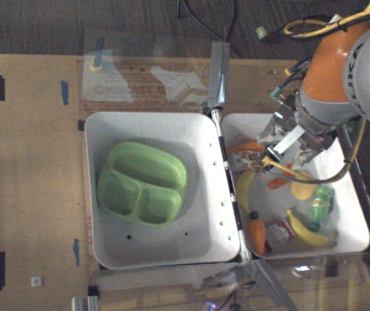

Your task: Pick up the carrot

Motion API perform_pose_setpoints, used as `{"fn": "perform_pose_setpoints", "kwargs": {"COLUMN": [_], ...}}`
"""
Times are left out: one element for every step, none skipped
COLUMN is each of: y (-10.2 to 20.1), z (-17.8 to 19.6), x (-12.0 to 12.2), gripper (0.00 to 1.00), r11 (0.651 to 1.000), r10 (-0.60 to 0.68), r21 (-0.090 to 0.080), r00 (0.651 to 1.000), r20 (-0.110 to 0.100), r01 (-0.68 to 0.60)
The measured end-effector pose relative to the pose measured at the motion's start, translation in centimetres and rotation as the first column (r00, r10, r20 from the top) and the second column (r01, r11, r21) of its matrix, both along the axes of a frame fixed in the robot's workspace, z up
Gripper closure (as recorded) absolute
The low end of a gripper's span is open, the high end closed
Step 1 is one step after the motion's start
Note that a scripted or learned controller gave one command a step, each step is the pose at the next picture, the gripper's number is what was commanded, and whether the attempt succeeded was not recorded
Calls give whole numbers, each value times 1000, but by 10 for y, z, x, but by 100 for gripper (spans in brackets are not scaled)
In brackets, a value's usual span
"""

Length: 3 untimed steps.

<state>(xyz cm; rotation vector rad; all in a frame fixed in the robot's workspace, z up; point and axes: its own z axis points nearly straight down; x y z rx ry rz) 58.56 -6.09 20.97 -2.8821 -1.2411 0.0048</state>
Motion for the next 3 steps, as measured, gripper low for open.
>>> {"fn": "perform_pose_setpoints", "kwargs": {"y": [-14,-26,-67], "z": [-26,-26,-58], "x": [-65,-21,53], "gripper": [0,0,0], "r11": [1000,996,991], "r10": [-4,89,135], "r21": [-1,-2,-2], "r00": [1000,996,991], "r20": [0,4,3], "r01": [4,-89,-135]}}
